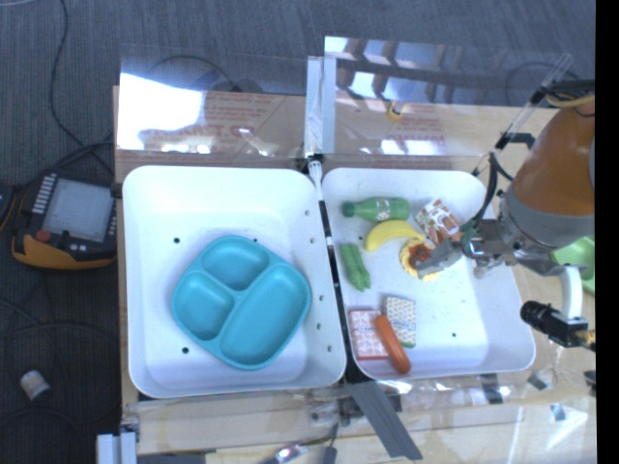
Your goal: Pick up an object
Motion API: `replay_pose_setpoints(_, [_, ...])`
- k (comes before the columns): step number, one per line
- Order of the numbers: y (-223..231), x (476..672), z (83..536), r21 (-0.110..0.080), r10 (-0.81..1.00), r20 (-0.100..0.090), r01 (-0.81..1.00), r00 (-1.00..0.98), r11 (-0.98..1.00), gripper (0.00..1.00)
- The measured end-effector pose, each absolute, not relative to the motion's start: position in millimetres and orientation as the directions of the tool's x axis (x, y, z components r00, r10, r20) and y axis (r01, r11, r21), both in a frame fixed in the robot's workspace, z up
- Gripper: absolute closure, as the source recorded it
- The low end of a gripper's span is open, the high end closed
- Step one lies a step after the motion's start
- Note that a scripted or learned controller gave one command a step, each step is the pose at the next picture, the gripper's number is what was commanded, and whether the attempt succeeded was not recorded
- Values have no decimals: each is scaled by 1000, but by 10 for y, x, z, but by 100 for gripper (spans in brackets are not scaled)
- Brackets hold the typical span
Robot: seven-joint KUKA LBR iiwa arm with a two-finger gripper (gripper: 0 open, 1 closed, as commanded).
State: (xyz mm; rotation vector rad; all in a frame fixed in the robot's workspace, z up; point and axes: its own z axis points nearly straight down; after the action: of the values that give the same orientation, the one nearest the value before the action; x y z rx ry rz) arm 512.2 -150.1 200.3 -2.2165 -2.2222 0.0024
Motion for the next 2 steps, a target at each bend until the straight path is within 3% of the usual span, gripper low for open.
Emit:
replay_pose_setpoints(1, [-1517,5728,1362,-3,995,-1,995,-102,102,0])
replay_pose_setpoints(2, [-1714,5715,894,7,995,-1,994,-105,105,0])
